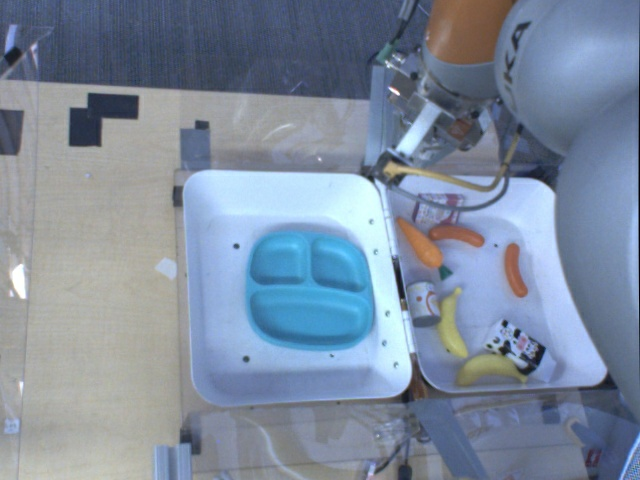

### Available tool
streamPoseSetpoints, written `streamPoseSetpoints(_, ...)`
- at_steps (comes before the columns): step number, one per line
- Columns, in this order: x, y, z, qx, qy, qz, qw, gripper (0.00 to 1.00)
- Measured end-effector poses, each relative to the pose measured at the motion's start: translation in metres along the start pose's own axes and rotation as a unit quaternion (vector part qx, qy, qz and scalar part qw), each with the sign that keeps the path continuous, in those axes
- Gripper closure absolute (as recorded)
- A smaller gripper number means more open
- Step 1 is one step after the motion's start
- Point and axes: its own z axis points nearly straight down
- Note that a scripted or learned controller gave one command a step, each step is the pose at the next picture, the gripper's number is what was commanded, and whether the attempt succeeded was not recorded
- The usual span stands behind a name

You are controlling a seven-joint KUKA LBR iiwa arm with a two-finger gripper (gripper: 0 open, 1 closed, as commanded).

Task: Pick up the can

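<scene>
The can is lying in the right bin, by its left wall, touching a banana. The gripper is seen above the bin's far edge, w/ state not to be told. A banana may be grabbed instead, being so close.

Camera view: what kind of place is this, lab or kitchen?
Most likely a robot lab bench, not a kitchen. Two white bins sit on a wooden bench with black tape marks; a grey robot arm hangs over toy food, bananas and a carrot.
</scene>
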Motion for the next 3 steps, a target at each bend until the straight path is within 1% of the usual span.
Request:
streamPoseSetpoints(1,0.073,-0.058,-0.027,0.000,0.000,-0.091,0.9958,1.00)
streamPoseSetpoints(2,0.067,-0.065,-0.096,-0.001,0.001,-0.269,0.9632,1.00)
streamPoseSetpoints(3,0.107,-0.096,-0.038,0.000,0.000,-0.357,0.9341,1.00)
